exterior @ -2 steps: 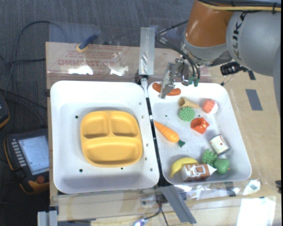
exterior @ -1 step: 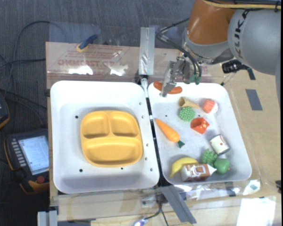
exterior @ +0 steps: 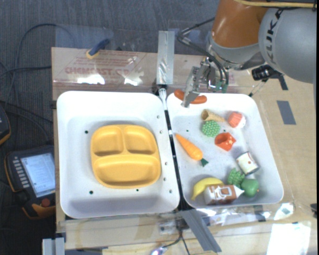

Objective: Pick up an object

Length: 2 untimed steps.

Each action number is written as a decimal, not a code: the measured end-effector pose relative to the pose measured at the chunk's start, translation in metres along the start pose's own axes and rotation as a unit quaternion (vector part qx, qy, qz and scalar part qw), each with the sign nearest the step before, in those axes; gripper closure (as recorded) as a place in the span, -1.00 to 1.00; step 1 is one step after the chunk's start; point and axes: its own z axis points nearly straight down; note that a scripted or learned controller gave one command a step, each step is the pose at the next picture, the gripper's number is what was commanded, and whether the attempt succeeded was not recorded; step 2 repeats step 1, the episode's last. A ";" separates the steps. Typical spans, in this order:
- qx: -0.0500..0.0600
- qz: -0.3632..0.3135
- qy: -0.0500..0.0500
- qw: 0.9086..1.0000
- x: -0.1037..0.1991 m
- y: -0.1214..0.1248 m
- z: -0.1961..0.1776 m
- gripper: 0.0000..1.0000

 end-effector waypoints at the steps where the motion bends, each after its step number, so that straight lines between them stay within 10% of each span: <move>1: -0.004 0.039 0.004 0.999 0.083 0.033 0.014 1.00; 2: -0.004 0.039 0.004 0.999 0.083 0.033 0.014 1.00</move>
